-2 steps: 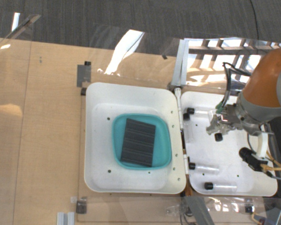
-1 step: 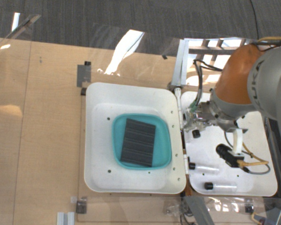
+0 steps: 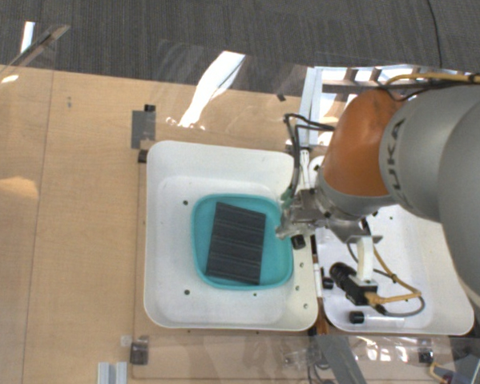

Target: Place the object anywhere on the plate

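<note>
Lying flat on the teal, rounded-square plastic plate [image 3: 278, 261], the dark grey ribbed rectangular block [image 3: 237, 243] is seen near the plate's middle, wholly within its rim. The plate is set in the shallow white bin [image 3: 162, 291] at the view's left. The gripper [image 3: 291, 224] is seen over the plate's right edge, apart from the block; whether it is open or closed cannot be told.

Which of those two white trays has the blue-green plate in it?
The bin on the view's left: the teal plate sits in it, with a dark ribbed slab on top. The other bin lies partly under the arm.
</note>
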